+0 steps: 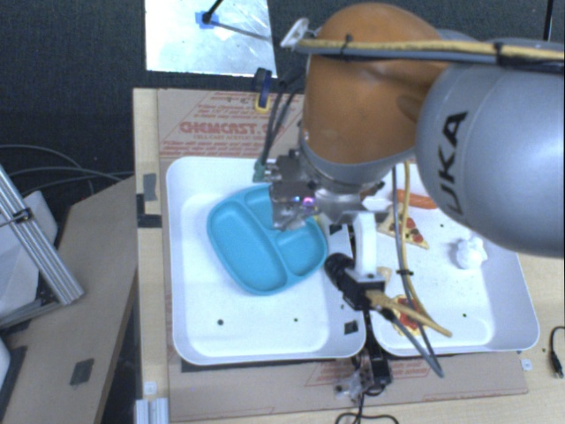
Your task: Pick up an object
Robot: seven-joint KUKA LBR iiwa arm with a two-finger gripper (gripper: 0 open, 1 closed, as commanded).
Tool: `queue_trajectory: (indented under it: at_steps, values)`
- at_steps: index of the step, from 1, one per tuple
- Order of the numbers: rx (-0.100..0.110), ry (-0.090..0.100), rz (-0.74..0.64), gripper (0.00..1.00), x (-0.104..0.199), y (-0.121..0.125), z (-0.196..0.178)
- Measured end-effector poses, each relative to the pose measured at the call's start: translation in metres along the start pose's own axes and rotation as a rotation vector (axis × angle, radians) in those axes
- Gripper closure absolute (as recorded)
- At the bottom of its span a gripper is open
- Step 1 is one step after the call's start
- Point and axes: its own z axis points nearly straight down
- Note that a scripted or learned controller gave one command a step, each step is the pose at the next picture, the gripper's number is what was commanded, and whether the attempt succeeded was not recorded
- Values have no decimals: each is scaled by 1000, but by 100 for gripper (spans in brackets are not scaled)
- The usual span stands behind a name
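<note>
A blue divided plate point(256, 250) lies tilted in the left white bin point(199, 343). My gripper point(291, 208) hangs from the grey and orange arm directly over the plate's far right rim, very close to it or touching it. The wrist body hides the gripper's tips and the plate's upper right corner. In the right bin point(508, 321) lie a pizza-slice toy point(410, 230), a small white object point(469, 254) and a yellow-orange piece point(415, 316) near the front.
The arm's large orange and grey body covers the back of both bins. Cables and a black fitting point(342, 276) hang over the divider between the bins. Cardboard point(221, 122) lies beneath the bins, and a metal frame point(31, 254) stands at the left.
</note>
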Motion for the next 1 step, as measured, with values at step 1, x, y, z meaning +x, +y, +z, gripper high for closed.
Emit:
queue_trajectory:
  at_steps: [1]
  values:
    - [-9,2,5,100,-4,2,-16]
